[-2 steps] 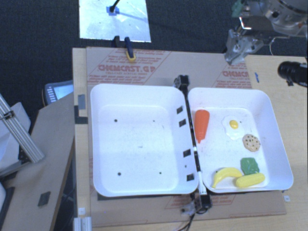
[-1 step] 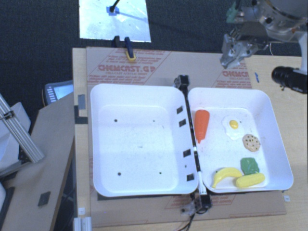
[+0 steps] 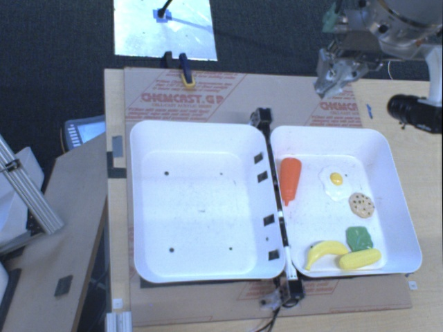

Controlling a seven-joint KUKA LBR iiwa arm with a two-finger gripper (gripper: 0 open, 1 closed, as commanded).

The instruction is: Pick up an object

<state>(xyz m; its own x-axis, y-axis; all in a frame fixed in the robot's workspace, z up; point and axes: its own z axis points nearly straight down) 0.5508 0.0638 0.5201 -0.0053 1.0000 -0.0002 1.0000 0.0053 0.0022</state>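
Observation:
The right bin (image 3: 387,151) holds several toy foods: an orange carrot (image 3: 289,178) near its left wall, a fried egg (image 3: 335,182), a cookie (image 3: 361,205), a green piece (image 3: 358,237), a yellow banana (image 3: 322,251) and a yellow oblong piece (image 3: 360,259) at the front. My gripper (image 3: 331,83) hangs high above the bench, beyond the right bin's back edge, well clear of all the foods. Nothing shows between its fingers.
The left bin (image 3: 138,185) lies beside the right one, with black clips along the divider (image 3: 266,178) between them. Both bins rest on a cardboard sheet (image 3: 208,95). A metal plate (image 3: 165,19) lies at the back, and a blue-and-yellow clamp (image 3: 185,71) stands at the cardboard's far edge.

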